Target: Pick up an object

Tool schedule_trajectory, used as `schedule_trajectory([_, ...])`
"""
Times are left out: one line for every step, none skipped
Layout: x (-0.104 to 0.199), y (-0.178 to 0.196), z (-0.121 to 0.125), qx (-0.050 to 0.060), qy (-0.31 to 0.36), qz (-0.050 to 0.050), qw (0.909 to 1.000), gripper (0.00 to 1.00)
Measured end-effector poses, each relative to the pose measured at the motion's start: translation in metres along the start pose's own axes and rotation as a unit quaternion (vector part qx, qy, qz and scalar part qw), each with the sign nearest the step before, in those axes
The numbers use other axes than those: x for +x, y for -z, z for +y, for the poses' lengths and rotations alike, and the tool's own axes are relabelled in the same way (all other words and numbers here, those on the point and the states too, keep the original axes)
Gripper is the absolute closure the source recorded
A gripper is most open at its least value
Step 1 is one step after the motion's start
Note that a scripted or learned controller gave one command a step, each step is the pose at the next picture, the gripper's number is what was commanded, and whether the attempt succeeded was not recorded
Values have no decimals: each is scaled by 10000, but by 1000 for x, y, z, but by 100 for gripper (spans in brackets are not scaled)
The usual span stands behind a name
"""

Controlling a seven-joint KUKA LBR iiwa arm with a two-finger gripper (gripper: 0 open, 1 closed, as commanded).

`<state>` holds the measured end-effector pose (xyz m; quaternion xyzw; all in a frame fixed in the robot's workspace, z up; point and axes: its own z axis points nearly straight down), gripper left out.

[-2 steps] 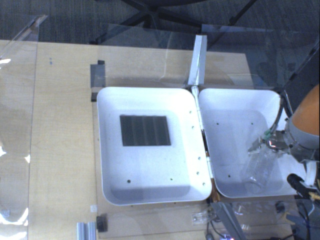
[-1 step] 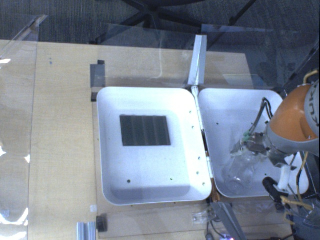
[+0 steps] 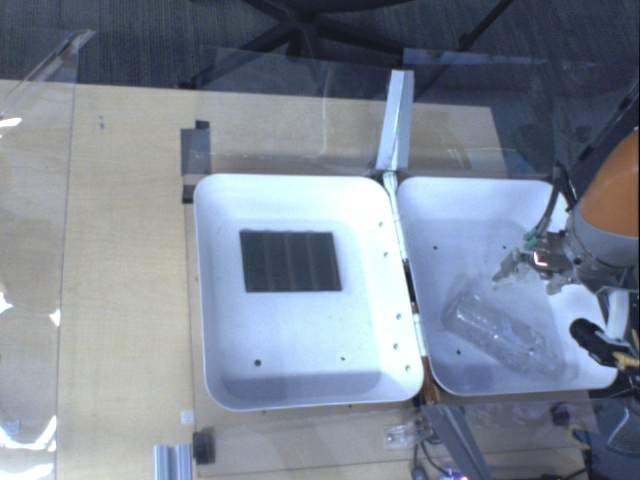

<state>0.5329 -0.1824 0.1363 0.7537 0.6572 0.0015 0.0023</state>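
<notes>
Gripper [image 3: 530, 258] state: I cannot tell. It hangs over the right bin [image 3: 440, 208]. Clear plastic bottle [image 3: 495, 330] lies just below-left, long axis slanting down-right.

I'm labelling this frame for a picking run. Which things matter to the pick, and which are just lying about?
For the job:
clear plastic bottle lying in the right bin
tool above that bin

Just lying about:
left bin with dark ribbed pad
office chair base

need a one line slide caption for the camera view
Arm's gripper poised above a clear plastic bottle lying in the right bin; dark ridged pad in the left bin.
</notes>
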Motion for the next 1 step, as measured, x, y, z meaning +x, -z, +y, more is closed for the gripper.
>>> schedule_trajectory([26, -46, -8, -34, 952, -2, 9955, 0])
